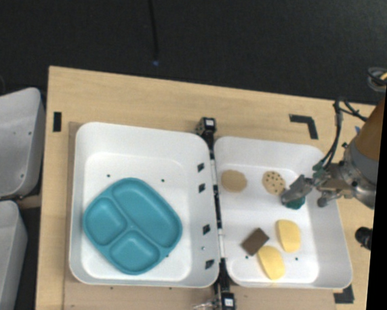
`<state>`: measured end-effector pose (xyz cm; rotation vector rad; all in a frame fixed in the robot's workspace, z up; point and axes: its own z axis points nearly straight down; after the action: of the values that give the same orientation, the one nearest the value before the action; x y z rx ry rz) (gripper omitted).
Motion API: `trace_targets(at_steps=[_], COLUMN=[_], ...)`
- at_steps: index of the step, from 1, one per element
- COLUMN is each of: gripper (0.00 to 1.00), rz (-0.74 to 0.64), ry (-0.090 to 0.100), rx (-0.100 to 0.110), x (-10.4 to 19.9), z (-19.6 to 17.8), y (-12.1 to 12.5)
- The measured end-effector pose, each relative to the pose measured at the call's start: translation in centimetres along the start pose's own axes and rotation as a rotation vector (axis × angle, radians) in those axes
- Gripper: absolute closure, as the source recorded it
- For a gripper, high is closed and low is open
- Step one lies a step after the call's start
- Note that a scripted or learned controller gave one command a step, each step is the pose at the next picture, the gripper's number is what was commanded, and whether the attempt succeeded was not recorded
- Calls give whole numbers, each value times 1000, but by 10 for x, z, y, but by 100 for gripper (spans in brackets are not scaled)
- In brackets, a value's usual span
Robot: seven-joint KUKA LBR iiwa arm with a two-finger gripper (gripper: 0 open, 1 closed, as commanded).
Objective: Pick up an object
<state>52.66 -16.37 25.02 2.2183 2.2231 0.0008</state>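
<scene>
The hand (294,195) is hanging low over the right bin (326,266), reaching in from the right with a teal bit at its tip; I cannot tell its opening. Just beside it, the speckled cookie (272,181) looks light, stiff, crumbly: pinch across its edges.

**Arm and gripper: appearance**

Grey metal wrist housing (355,175) at 3 o'clock, capped by an orange-brown band (371,137). Thin black cables (336,134) looped along the side toward 12 o'clock. Two-finger gripper (294,195) at the end, dark grey, with teal-tinted tips.
</scene>
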Motion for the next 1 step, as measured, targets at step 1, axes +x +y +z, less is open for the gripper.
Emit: trace_targets(at_steps=[1], gripper=[0], rz=[4], ry=[-1], rx=[3], x=[-2], z=[43], y=[3])
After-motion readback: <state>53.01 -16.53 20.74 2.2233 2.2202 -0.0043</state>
